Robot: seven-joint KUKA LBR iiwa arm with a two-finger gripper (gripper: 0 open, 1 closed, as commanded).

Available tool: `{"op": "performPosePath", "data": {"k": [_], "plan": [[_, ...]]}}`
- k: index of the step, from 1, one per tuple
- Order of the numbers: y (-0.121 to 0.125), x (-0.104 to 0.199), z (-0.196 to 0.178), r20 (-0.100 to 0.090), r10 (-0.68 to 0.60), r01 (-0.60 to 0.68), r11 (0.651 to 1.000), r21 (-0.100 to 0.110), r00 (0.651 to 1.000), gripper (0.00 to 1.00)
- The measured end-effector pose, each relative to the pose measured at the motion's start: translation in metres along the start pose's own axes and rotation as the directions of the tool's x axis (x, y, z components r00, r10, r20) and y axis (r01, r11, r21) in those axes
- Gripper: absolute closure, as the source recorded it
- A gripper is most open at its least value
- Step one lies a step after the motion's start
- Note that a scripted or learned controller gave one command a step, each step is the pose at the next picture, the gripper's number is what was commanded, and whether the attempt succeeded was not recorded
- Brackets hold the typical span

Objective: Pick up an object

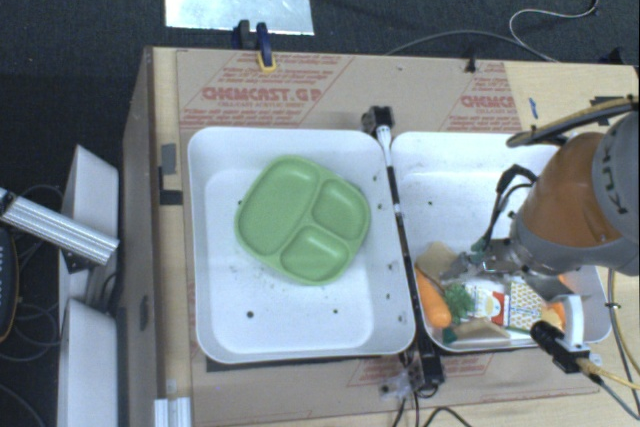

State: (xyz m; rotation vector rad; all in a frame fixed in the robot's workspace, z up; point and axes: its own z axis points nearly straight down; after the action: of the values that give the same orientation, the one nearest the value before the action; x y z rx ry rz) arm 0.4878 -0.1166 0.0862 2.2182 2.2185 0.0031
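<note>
Crowding is the risk: the carrot and printed packet lie touching at the right bin's near edge, so the hand, its opening hidden, may slip or snag two.

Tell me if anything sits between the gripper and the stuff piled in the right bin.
Nothing visible does. The arm hangs directly over the pile at the right bin's near edge, with an orange carrot-like piece lying exposed beside it. The arm's own body hides its gripper.
</note>
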Motion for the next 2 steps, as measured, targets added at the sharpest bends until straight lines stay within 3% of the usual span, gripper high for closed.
{"op": "performPosePath", "data": {"k": [1, 2], "plan": [[0.002, 0.028, -0.001, 0.005, 0.001, -0.001, 1.000, -0.008, 1.000, 0.00], [0.003, 0.031, -0.011, -0.001, -0.003, 0.003, 1.000, -0.007, 1.000, 1.00]]}}
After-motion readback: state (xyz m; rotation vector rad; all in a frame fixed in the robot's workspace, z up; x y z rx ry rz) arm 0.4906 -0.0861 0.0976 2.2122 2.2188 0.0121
